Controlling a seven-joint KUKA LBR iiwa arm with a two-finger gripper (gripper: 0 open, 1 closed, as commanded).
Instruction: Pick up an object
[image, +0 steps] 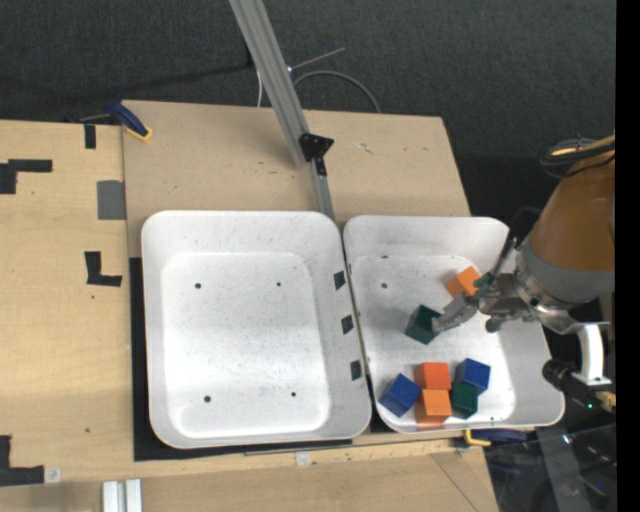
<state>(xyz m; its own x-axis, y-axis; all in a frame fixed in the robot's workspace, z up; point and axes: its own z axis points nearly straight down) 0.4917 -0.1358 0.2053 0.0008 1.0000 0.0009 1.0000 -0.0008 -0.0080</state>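
Blocks in right bin: three orange, two blue, two green; tool grip unclear.

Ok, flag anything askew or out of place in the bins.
A dark green block in the right bin sits tilted on an edge beside the pincer, apart from the cluster of blocks lying flat near the front wall.

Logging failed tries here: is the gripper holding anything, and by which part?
It cannot be told. The gripper reaches toward the dark green block in the right bin, but no grip on it is visible.
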